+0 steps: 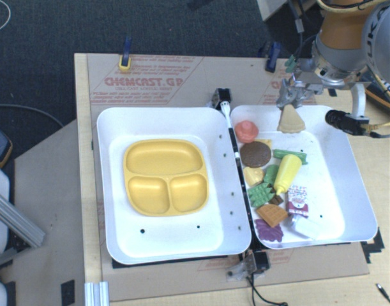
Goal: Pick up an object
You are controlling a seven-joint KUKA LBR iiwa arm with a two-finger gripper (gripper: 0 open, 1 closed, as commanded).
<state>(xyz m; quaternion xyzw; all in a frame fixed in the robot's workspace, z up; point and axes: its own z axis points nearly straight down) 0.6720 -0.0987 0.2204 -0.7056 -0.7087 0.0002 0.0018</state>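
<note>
Currently the gripper (292,99) is closed on a tan wedge (290,120) hanging above the right bin's (348,171) far edge, so raise it vertically without jerks to prevent slipping.

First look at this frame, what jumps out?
The yellow divided plate sits alone in the left bin. In the right bin, toy food is heaped against the left wall, with a yellow bottle and a brown disc standing out. At the bin's far edge the gripper hangs over a tan wedge.
</note>
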